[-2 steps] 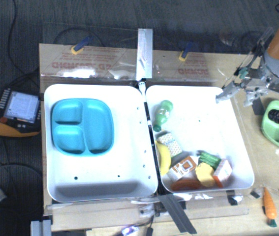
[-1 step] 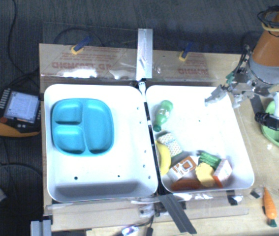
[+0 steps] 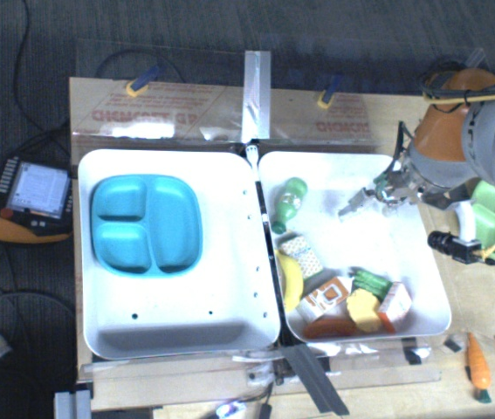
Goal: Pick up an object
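divided plate [image 3: 147,223]: turquoise
bottle [image 3: 288,201]: green
banana [image 3: 289,281]: yellow
bins [image 3: 177,333]: white
carton [image 3: 326,299]: orange and white
surface [image 3: 90,103]: tan
wrist band [image 3: 439,131]: orange

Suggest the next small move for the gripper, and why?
Probably shift the gripper toward the green bottle, then descend. It sits over bare floor in the right bin with nothing between its fingers, and the bottle lies apart from the pile, the nearest object.

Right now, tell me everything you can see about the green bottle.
The green bottle lies on its side in the right bin, near that bin's upper-left corner by the divider. It looks like translucent green plastic with a paler band near its upper end and a dark lower end. Nothing touches it; the pincer is off to its right.
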You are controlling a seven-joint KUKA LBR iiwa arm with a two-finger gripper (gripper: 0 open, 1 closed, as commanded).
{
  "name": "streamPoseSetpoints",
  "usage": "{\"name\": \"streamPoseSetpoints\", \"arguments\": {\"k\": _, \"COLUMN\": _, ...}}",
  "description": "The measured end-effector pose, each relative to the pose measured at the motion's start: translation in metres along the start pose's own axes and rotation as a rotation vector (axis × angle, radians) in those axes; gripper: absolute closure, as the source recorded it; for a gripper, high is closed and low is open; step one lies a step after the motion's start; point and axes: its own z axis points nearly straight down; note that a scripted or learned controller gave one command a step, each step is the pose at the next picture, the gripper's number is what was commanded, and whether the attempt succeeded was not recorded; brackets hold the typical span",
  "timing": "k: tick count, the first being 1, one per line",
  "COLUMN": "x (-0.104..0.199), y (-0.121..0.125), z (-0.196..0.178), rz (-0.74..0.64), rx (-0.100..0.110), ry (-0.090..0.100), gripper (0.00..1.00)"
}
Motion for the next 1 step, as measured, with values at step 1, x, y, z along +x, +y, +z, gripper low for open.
{"name": "streamPoseSetpoints", "arguments": {"k": 1, "x": 0.0013, "y": 0.0005, "z": -0.008, "rz": -0.002, "rx": 0.001, "ry": 0.002, "gripper": 1.0}}
